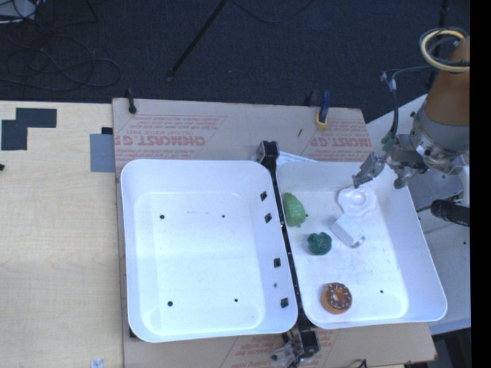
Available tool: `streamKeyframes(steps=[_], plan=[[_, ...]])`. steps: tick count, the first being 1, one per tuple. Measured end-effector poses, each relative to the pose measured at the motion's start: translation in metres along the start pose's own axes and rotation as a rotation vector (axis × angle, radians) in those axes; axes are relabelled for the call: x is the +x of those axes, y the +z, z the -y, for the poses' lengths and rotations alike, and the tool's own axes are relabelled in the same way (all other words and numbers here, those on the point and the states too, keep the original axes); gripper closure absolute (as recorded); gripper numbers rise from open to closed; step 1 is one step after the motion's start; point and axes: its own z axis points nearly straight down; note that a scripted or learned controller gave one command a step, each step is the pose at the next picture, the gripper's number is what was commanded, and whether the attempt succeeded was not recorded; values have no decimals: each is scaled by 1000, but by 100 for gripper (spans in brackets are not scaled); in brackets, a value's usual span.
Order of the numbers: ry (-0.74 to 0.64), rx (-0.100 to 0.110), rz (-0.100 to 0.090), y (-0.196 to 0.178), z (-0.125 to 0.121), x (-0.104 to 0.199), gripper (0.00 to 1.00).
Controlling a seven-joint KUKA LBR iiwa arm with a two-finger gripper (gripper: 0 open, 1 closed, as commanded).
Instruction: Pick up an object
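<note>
A white cup [355,201] lies in the right bin [430,282], near its far edge, with a grey block [347,231] just beside it. The gripper [381,172] hangs just above the cup, fingers spread, nothing between them. Nearer the divider sit a light green lump [293,208], a dark green lump [320,243] and a brown doughnut [336,297].

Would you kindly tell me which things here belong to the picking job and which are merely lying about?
Job:
- two-finger gripper
- light green lumpy object
- dark green round object
- brown ring-shaped doughnut toy
- white plastic cup-like object
- right white bin

Lying about:
- left white bin
- blue-and-yellow clamp
</note>
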Motion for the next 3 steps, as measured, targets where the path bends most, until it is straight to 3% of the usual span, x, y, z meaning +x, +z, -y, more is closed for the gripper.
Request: streamKeyframes(steps=[1,2,3], plan=[[1,-13,4,119,21,65,0],[-4,-2,-3,34,75,112,0],[8,5,1,35,125,46,0]])
